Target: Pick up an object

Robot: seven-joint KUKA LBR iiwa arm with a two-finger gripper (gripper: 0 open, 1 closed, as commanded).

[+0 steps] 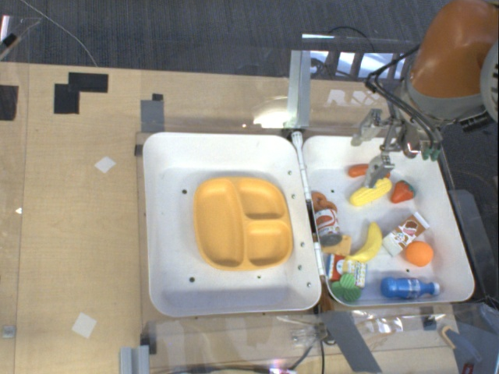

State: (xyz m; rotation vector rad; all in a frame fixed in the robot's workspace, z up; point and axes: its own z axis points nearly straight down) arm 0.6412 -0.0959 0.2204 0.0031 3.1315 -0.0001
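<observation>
A: What did the bench (pixel 70 232) look like, starting from the left?

B: It was pale wood under a clear, glossy sheet. Black tape patches (pixel 80 90) sat at its far left, and small grey squares (pixel 104 164) lay scattered nearer. Beyond the far edge ran dark grey carpet (pixel 195 14).

A: And the bins?

B: The left bin (pixel 168 209) was white and shallow, with a yellow divided tray (pixel 242 223) in its middle. A grey metal post (pixel 300 84) stood at the far end of the seam between the two bins. The right bin (pixel 460 279) held the clutter: a brown packet (pixel 325 220) by the left wall, a banana (pixel 368 244) in the middle, a green-and-white pack (pixel 349 280) at the near left, a blue bottle (pixel 409 288) along the near wall, an orange ball (pixel 419 254) to the right and a small carton (pixel 405 232) just beside it.

A: Where was the gripper (pixel 380 170)?

B: Over the far part of the right bin, right above a yellow corn cob (pixel 369 194), with an orange carrot piece (pixel 357 171) to its left and a strawberry (pixel 401 192) to its right. I couldn't tell whether the jaws were released or clenched, or whether they touched the cob.
</observation>
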